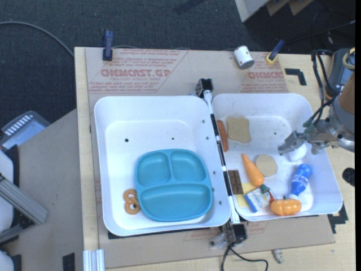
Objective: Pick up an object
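Observation:
My gripper (292,144) hangs low over the right part of the right bin (265,103), with the arm coming in from the right edge. Something small and white (298,152) lies right under it; whether they touch is unclear. Below it a blue bottle (299,179) stands near the bin's right wall. Left of the gripper lie a round tan biscuit (265,165) and an orange carrot (252,170). Further back are a toast slice (238,129) and a reddish sausage (223,135). At the front lie an orange fruit (285,207) and a small carton (256,199).
The left bin (113,117) holds a blue divided plate (172,184) and a pretzel (132,201) at its front left. A brown bar (233,180) lies by the divider. On the bench behind the bins sit a white cylinder (243,56) and a blue clip (107,44).

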`<state>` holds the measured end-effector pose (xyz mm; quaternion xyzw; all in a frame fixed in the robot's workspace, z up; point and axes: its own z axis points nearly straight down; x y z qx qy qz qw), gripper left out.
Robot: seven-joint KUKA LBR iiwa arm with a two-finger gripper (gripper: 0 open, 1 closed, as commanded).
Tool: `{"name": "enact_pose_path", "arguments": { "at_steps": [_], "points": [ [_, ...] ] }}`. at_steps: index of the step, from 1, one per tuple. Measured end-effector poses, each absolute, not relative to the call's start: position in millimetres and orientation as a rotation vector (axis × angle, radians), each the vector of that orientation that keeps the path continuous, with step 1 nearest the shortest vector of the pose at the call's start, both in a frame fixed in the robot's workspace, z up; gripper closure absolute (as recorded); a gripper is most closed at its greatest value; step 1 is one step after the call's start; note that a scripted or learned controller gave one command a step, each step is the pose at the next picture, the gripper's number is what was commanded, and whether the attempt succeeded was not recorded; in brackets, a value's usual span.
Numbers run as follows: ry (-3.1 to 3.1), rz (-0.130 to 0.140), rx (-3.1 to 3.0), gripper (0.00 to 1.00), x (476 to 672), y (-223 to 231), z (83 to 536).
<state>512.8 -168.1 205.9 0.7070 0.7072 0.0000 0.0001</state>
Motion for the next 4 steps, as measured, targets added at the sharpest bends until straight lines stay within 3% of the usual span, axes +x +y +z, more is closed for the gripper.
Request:
{"name": "enact_pose_path", "arguments": {
  "at_steps": [1,2,3,4],
  "points": [
    [2.224,-0.001,2.222,0.00,509.5,-100.4,104.5],
    [2.210,0.005,2.216,0.00,494.1,-97.4,87.7],
    [2.209,0.006,2.215,1.00,494.2,-97.5,97.4],
    [2.224,0.004,2.219,1.00,535.4,-9.1,185.1]
  ]
}}
